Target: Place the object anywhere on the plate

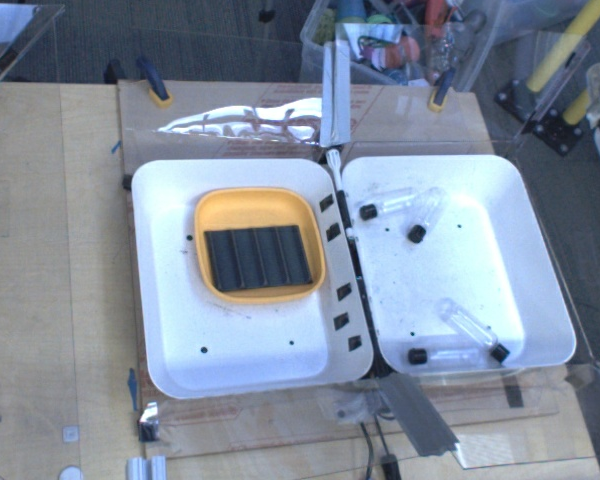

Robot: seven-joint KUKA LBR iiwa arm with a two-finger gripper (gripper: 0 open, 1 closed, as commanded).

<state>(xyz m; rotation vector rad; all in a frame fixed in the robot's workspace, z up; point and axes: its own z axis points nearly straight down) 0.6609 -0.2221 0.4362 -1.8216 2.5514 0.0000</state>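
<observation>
Camera view: black ridged object (257,258) on yellow plate (212,213), left bin (170,348).

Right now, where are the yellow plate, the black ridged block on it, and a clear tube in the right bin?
yellow plate (208,216): camera view, bare left rim.
black ridged block (258,258): camera view, its middle.
clear tube (468,322): camera view, mid-body.
</observation>
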